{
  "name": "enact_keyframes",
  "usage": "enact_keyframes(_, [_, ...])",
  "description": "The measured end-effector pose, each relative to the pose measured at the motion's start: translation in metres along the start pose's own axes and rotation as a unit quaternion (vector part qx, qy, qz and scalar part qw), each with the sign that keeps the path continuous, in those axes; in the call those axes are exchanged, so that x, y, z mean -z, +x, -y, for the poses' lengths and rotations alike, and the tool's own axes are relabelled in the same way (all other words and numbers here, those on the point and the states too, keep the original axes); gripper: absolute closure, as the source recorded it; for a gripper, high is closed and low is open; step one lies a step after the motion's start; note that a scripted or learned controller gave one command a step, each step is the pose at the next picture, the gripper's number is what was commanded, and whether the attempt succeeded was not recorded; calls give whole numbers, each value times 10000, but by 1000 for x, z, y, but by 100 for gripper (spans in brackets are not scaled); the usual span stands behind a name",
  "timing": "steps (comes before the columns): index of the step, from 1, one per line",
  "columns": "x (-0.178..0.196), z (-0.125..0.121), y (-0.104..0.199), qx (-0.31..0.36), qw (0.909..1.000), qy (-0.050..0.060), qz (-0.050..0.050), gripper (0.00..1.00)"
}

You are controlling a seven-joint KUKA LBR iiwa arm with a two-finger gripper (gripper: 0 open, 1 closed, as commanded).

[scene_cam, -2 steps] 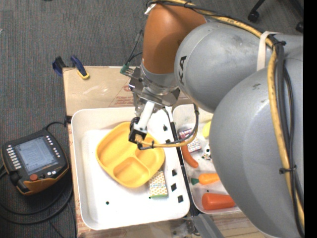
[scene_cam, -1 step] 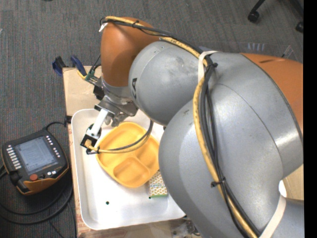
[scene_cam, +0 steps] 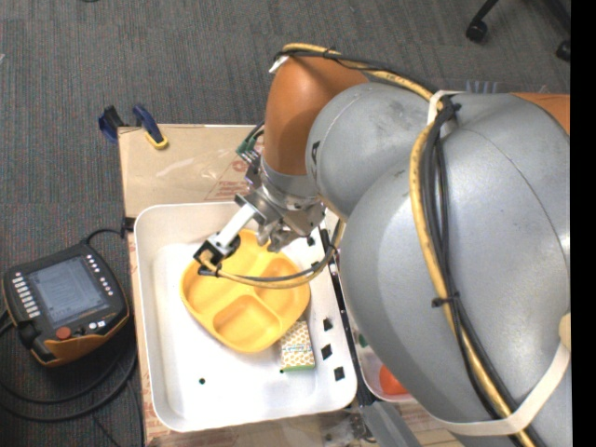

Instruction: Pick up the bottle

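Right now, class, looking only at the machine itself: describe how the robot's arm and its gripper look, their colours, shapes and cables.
The arm is built of big rounded grey shells with a smooth orange band above the wrist. A bundle of black and yellow cables runs along its outside, held by a pale strap. Below the band sits a grey metal wrist block, ending in a small two-finger gripper with a white finger piece and black tips.

A yellow divided tray [scene_cam: 244, 302] is taking up the middle of the left white bin [scene_cam: 154, 343], and a small patterned box [scene_cam: 298, 347] is lying against the tray's near right corner. The gripper [scene_cam: 209, 258] is hanging over the tray's far left rim. Bare floor is showing along the bin's left side and near edge. The grey arm [scene_cam: 447, 250] is covering the right bin [scene_cam: 384, 391] almost entirely, blocking access from above there.
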State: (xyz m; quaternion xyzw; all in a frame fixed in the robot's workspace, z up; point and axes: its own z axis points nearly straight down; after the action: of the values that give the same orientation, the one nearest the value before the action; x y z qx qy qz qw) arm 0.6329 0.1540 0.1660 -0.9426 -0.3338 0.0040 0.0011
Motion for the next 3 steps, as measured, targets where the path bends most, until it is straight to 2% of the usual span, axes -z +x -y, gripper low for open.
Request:
enact_keyframes(1, [28, 75, 51, -95, 10000, -3, -20, 100])
enact_keyframes(2, [-81, 66, 52, -1493, 9888, 1, -1, 100])
enact_keyframes(3, [90, 59, 4, -885, 9961, -20, -19, 100])
